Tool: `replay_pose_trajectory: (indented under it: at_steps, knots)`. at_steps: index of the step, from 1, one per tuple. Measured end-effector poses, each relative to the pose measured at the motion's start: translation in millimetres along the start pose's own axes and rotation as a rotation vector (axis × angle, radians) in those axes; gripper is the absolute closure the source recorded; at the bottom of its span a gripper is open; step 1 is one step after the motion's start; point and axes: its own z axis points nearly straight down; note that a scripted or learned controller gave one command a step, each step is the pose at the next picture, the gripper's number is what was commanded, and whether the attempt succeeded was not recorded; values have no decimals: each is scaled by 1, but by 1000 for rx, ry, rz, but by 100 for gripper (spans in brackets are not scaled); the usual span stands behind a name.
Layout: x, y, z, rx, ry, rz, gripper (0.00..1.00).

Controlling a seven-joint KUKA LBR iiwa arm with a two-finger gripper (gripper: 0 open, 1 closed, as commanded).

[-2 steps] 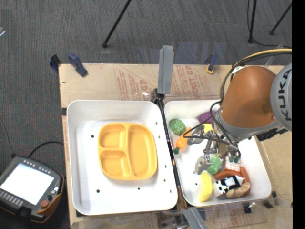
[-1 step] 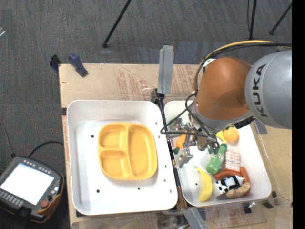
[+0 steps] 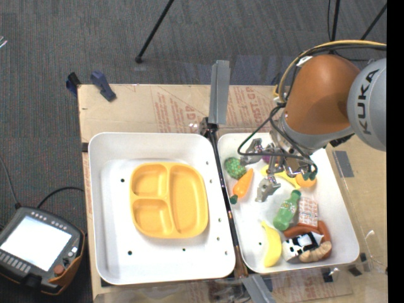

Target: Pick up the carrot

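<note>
Orange plastic forms the carrot (image 3: 243, 184), which lies in the right bin (image 3: 346, 223) near its left wall, tilted with its green top toward the lower left. A green broccoli piece (image 3: 235, 167) is seen touching or just beside the carrot's upper end.

White capital letters reading "KUKA" are printed down the grey arm (image 3: 369, 106) at the right of the view, beside the orange band (image 3: 319, 93). Red printing is visible on the brown cardboard (image 3: 158, 109) under the bins, but it is reversed and cannot be read with certainty. A small red-and-white carton (image 3: 308, 212) bears printing too small to be read.

The gripper (image 3: 270, 185) is held over the right bin, just to the right of the carrot and apart from it; a strip of white bin floor is seen between the two. Nothing is seen between its fingers, and whether they are spread or pressed together cannot be told from this angle.

Below the gripper a green bottle (image 3: 287, 210) is found, with a banana (image 3: 273, 245) and a sausage (image 3: 309, 229) lower still. A yellow divided plate (image 3: 169, 201) sits in the left bin (image 3: 107, 163). A teach pendant (image 3: 39, 248) rests on the floor at the lower left.
</note>
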Motion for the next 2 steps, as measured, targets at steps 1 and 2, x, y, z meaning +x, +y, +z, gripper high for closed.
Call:
replay_pose_trajectory:
  at_steps: [1, 2]
  knots:
    - [11, -31, 88, 0, -10, 36, 0]
    - [38, -24, 101, -3, 4, 122, 0]
